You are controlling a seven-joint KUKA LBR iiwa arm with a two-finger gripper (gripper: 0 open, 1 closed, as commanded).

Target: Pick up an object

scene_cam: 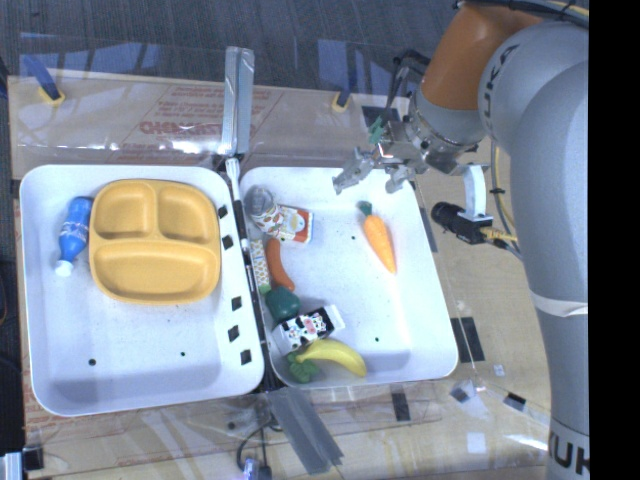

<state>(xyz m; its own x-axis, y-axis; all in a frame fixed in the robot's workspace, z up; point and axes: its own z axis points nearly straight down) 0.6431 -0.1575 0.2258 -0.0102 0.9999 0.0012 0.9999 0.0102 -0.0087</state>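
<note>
My claw (375, 175) hangs spread and unladen over the right bin's (440, 313) far edge; the carrot (379, 241) lies alone nearby. I'd come down straddling its middle, fingers across its length; the near-left corner is too crowded.

From my remote station I see an evenly lit bench, bright but not harsh. The two white bins (420, 353) come close to washing out, and their floors look almost flat white. Soft, short shadows sit under the carrot (380, 243) and the yellow tray (155, 240), so light comes from overhead. Clear plastic sheeting (130, 118) behind the bins shows pale glare streaks. The picture is slightly grainy and soft. The grey arm (550, 178) at the right looks large and a little blurred.
</note>
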